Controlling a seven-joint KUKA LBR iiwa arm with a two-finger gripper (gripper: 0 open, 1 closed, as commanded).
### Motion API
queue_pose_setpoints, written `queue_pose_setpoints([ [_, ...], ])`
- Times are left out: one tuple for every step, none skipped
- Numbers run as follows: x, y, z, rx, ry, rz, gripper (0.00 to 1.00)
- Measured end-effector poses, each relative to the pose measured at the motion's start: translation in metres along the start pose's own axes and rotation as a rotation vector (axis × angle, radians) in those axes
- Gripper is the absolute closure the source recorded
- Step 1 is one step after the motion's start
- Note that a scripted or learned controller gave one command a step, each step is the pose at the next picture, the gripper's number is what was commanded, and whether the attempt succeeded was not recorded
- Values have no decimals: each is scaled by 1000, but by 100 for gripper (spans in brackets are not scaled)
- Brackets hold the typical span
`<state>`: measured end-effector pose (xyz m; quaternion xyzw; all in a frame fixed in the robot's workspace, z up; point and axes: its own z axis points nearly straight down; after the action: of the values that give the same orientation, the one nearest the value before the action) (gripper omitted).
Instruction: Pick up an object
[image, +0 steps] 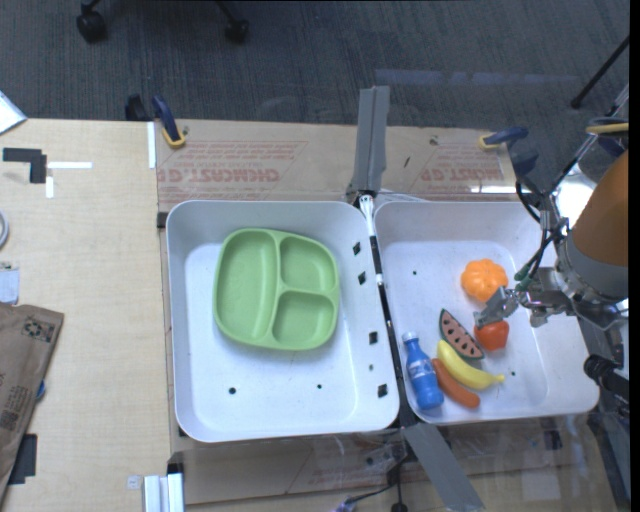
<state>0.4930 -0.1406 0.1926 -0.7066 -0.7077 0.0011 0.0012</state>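
In the right bin (560, 395), nearest the front rim, we list a blue bottle (423, 375) with a white cap, lying on its side. Beside it we note a red sausage-shaped toy (458, 386), a yellow banana (468, 365) resting over it, and a watermelon slice (460, 333) with a dark rind and seeds, touching the banana. Just right of the slice we record a small red piece, the tomato (492, 334), smooth and rounded. The gripper (497, 311) sits directly over the tomato, its metal fingers (508, 300) close together at the top; we cannot tell whether they grasp it. Behind it lies an orange pumpkin (484, 278), ribbed and round. In the left bin (190, 330) we enter a pale green divided plate (277, 290) with three compartments. Farthest back, the cardboard sheet (240, 165) carries red printing, reversed and not legible to us.
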Motion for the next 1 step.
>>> queue_pose_setpoints([
  [-14, 68, 97, 0, 0, 382, 0],
])
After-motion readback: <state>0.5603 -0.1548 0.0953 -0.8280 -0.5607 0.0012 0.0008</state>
